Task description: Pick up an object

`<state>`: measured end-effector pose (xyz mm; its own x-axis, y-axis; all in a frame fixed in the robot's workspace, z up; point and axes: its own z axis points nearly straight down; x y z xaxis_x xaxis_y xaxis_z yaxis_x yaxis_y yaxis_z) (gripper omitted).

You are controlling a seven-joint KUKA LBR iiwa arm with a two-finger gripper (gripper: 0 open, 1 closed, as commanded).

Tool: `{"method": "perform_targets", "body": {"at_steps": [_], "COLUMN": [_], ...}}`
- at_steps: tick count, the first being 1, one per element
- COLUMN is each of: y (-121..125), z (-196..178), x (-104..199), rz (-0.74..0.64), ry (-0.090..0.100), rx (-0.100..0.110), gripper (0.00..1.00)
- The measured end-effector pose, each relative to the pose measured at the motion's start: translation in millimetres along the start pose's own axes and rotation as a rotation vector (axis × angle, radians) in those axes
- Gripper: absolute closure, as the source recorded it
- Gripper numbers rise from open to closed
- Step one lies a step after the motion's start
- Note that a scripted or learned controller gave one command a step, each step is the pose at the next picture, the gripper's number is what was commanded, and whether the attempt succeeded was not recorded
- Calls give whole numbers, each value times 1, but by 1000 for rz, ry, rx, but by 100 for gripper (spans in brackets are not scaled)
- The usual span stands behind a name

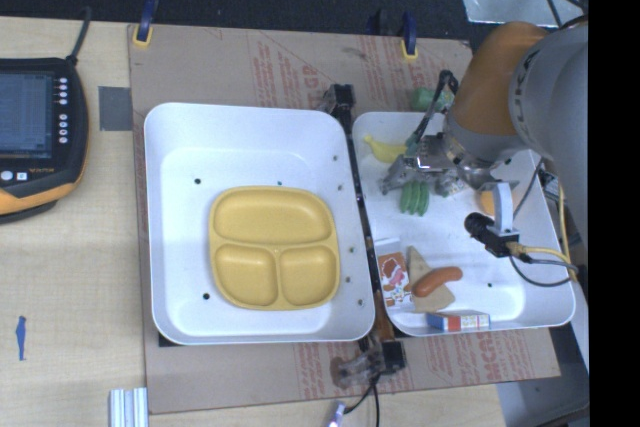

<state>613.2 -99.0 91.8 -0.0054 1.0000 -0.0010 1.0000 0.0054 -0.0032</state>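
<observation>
Grey arm's tool (418,167) low in the right bin (560,310), right over a green toy (414,198), can't tell its grip, yellow divided plate (272,247) in the left bin (175,215), toy hot dog (437,281) nearer the front.

Even overhead light fell across the tabletop (80,275), brightening the left white bin (180,150) without glare; shadows stayed soft, the frame slightly grainy, the far background dark.

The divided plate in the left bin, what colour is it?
Pale yellow; the divided plate shows clearly in the camera view, lying in the white left bin.
</observation>
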Motion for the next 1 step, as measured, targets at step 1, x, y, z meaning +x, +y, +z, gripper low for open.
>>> {"method": "perform_targets", "body": {"at_steps": [1], "y": [0], "z": [-10], "x": [-1], "rz": [-2], "ry": [-1], "rx": [1], "gripper": [100]}}
